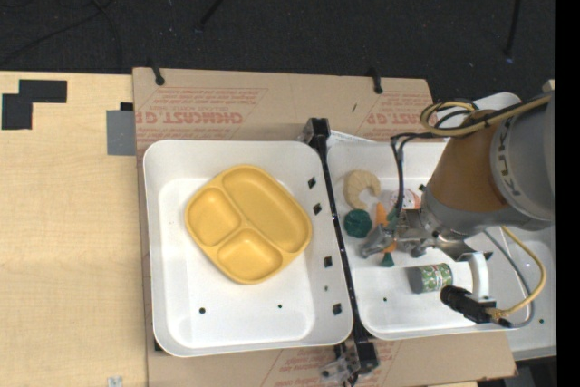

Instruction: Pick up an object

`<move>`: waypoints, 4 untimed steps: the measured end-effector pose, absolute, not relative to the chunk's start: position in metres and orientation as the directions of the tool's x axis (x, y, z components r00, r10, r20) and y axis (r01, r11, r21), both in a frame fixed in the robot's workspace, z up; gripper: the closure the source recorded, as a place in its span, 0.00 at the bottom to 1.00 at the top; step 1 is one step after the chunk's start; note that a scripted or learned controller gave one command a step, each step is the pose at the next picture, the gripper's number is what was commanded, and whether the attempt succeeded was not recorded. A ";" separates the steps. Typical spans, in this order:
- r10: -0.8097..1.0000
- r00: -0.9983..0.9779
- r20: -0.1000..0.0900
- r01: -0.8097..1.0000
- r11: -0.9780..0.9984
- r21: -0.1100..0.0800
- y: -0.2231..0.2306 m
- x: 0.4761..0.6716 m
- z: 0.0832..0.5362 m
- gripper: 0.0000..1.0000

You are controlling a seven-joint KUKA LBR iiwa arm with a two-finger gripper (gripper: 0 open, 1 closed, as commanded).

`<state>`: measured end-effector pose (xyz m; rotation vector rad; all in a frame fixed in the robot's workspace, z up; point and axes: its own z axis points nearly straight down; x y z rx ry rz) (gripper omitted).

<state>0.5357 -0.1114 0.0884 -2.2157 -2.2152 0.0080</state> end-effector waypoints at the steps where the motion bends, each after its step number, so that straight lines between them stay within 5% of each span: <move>1: 1.000 0.004 0.002 1.000 -0.004 -0.007 -0.113 0.537 0.101 1.00; 4: 1.000 -0.002 -0.001 1.000 0.002 0.003 -0.117 0.538 0.259 1.00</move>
